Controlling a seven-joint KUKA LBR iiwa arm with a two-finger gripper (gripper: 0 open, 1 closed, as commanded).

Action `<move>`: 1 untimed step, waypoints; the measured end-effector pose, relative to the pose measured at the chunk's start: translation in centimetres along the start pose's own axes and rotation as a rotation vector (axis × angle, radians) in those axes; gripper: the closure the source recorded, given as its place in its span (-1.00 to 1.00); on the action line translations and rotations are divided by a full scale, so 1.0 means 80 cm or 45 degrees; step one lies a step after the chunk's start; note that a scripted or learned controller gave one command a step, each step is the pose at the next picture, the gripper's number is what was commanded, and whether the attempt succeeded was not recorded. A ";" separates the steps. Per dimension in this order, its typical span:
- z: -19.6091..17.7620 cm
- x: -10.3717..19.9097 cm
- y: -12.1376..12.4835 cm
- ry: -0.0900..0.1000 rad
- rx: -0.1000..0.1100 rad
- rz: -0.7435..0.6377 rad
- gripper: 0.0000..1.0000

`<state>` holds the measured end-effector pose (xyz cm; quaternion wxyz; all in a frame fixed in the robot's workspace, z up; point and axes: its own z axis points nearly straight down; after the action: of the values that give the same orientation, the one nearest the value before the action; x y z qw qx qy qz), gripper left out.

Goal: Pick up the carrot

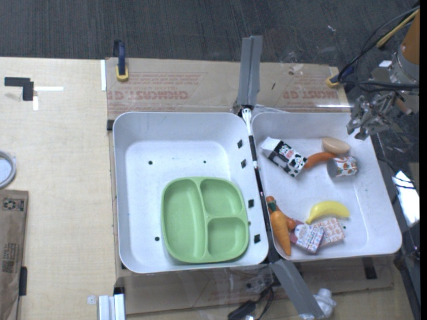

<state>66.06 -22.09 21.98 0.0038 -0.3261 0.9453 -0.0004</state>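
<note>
Carrot (279, 229) lies at 7 o'clock in right bin (373, 179), tight against left wall, touching snack packet (308, 237). Hand (369, 115) hovers at 1 o'clock above rim; finger state: cannot tell. Risk: fingers strike wall or snag packet, carrot slips.

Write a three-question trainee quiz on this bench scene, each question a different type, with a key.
1. True or false: the carrot lies in the left bin.
2. What lies in the left bin? A) green plate B) banana C) milk carton
3. Fill in: the gripper hovers near the right bin's ____ corner.

Key: 1 false; 2 A; 3 far right.
</note>
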 end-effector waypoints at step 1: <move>0.002 0.000 0.000 -0.001 -0.001 -0.376 1.00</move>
<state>66.06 -22.05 21.84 0.0038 -0.4618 0.8870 -0.0006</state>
